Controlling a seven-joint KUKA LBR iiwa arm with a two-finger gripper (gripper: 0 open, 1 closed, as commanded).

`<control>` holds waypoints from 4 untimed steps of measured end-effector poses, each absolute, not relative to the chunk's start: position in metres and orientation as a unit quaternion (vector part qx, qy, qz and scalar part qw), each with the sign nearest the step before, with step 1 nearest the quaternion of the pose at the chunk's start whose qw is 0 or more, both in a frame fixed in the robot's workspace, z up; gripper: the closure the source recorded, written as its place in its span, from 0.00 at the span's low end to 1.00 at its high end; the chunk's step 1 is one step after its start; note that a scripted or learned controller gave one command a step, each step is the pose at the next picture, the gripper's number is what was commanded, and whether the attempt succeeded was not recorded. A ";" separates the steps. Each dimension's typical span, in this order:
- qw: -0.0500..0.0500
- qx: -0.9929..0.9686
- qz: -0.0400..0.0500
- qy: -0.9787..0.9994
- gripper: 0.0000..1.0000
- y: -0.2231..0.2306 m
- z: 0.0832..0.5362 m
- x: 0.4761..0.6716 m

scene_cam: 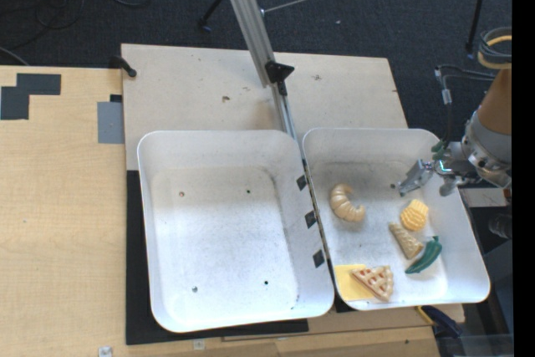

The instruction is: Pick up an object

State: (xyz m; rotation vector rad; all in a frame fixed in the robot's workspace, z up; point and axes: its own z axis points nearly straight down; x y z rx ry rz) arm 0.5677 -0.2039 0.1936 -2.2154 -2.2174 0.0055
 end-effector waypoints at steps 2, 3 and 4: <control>0.004 -0.707 0.002 -0.707 0.00 -0.197 0.144 0.559; -0.007 -0.708 -0.001 -0.707 0.00 -0.199 0.100 0.563; -0.007 -0.709 -0.002 -0.705 1.00 -0.200 0.111 0.564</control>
